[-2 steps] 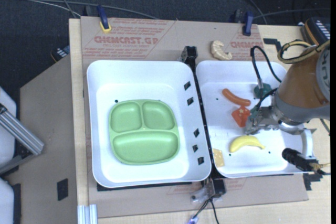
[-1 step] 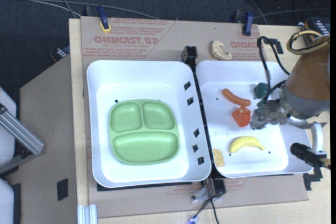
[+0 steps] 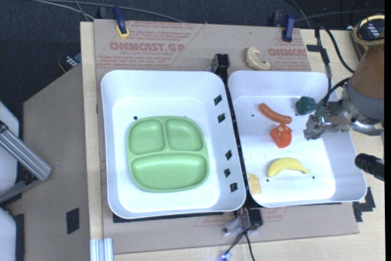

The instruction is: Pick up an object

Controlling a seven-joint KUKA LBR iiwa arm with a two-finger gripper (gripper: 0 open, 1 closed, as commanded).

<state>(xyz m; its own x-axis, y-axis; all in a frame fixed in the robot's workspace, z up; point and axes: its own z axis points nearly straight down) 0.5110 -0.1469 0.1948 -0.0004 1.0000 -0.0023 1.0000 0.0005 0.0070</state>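
The right bin (image 3: 342,189) holds an orange sausage-shaped piece (image 3: 274,113), a red piece (image 3: 281,136) just below it, a yellow banana (image 3: 286,167) toward the front, and a dark green piece (image 3: 305,105) near the right side. A small yellow-white chunk (image 3: 253,183) lies in the bin's front left corner. My gripper (image 3: 315,126) hangs over the right part of this bin, just below and right of the green piece and right of the red piece. Nothing is seen held in it.
The left bin (image 3: 116,95) carries a green divided plate (image 3: 167,153). A beige lump (image 3: 257,58) lies on the cardboard behind the right bin. Black clips line the divider between the bins (image 3: 229,131). Cables run along the arm at the right edge.
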